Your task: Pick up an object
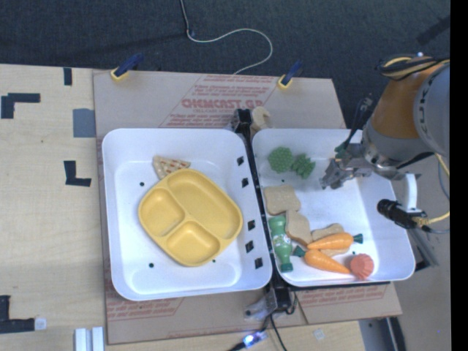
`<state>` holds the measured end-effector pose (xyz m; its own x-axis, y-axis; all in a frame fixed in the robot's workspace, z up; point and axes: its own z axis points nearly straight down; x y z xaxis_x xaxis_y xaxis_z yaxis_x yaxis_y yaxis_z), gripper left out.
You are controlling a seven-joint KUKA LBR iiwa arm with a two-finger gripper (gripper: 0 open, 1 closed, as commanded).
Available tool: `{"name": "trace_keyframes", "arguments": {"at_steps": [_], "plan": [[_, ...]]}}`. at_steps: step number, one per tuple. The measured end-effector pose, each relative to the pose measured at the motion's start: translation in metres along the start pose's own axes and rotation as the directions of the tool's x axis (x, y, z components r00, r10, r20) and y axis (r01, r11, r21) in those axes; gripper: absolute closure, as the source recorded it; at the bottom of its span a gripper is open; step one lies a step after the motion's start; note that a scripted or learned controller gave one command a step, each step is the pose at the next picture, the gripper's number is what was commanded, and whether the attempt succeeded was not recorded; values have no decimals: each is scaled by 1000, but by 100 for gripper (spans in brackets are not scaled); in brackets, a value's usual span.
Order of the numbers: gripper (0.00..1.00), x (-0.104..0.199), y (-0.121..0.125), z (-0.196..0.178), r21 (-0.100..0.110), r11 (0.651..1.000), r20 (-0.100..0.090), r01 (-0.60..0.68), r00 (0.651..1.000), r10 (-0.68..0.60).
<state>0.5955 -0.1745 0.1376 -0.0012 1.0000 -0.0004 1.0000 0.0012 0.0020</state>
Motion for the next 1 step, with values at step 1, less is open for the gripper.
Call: {"name": "trace_keyframes", "arguments": {"at_steps": [1], "plan": [[100,3,4,-43,-1,1000,0,1,1000,-1]]}}
